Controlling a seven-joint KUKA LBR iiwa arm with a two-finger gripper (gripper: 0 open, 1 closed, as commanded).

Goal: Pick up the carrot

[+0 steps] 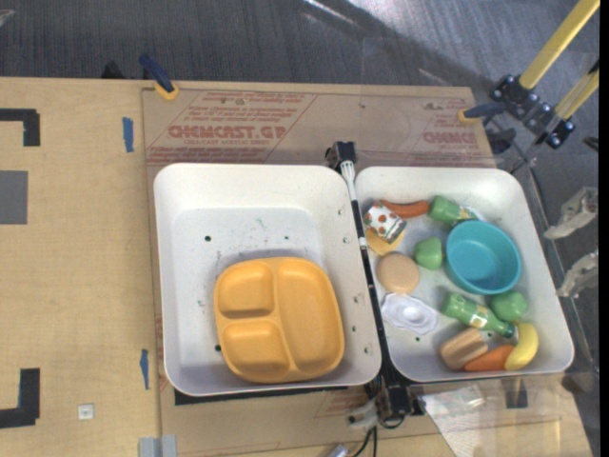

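the carrot [411, 209] lies at the back edge of the right bin [547, 265] beside the blue bowl [483, 257], not picked up yet, so the arm must reach in; i cannot tell the hand's state.

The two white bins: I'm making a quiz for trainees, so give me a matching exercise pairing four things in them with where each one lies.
Things:
1. yellow three-compartment plastic plate
2. teal plastic bowl
3. yellow toy banana
4. orange toy carrot with a green top

Places:
A. right bin, near right corner
B. left bin, near half
C. right bin, far side
D. right bin, middle right

Pairs: 1-B, 2-D, 3-A, 4-C
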